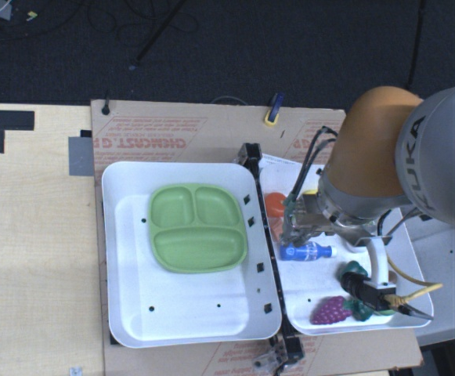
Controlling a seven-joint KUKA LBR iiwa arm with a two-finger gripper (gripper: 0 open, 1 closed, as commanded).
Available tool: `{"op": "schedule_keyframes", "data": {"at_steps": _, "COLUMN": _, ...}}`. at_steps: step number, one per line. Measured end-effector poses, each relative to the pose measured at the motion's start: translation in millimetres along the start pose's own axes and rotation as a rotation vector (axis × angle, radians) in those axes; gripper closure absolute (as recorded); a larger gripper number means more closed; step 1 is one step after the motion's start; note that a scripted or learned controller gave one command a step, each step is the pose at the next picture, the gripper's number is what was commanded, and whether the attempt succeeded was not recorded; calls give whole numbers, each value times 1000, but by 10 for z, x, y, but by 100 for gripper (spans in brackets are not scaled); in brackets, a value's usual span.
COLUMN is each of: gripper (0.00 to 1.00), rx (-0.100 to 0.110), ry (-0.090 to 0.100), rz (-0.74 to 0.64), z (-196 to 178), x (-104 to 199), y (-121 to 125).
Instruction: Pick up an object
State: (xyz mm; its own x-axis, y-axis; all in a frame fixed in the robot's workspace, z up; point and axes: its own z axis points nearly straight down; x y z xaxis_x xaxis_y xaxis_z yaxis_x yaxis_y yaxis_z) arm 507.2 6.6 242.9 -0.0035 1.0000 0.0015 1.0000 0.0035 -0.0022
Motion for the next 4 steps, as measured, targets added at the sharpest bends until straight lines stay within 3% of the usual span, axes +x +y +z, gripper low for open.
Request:
{"op": "schedule_keyframes", "data": {"at_steps": 1, "gripper": 100, "rx": 1, "ry": 1, "rz": -1, "z": -9, "x": 540, "y": 20}}
{"op": "schedule_keyframes", "data": {"at_steps": 2, "gripper": 100, "rx": 4, "ry": -1, "rz": 2, "z": 232, "x": 888, "y": -59}}
{"op": "schedule_keyframes", "data": {"at_steps": 4, "gripper": 100, "rx": 1, "ry": -1, "rz": 2, "z": 128, "x": 972, "y": -87}}
